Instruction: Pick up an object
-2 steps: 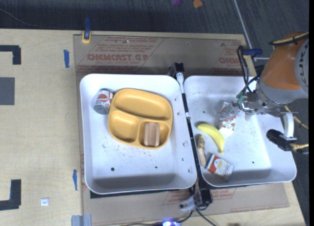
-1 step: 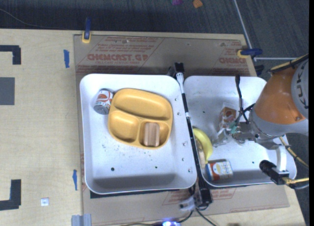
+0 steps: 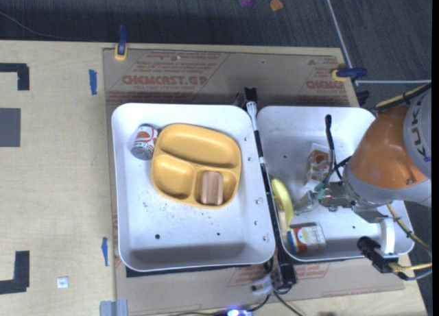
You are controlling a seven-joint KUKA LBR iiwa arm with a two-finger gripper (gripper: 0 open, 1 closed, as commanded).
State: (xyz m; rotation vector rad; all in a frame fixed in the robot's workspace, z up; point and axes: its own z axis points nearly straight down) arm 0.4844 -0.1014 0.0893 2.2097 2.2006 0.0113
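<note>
My gripper [image 3: 321, 195] hangs low in the right bin [image 3: 302, 119]; how it is set I cannot tell. The banana [image 3: 282, 201] lies at nine o'clock; I should centre over it before closing.

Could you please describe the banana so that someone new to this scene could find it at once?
Look at the right-hand white bin, then along its left wall. The banana lies there lengthwise, just above a can with a blue and red label. It is the only plain yellow, curved item in that bin.
</note>
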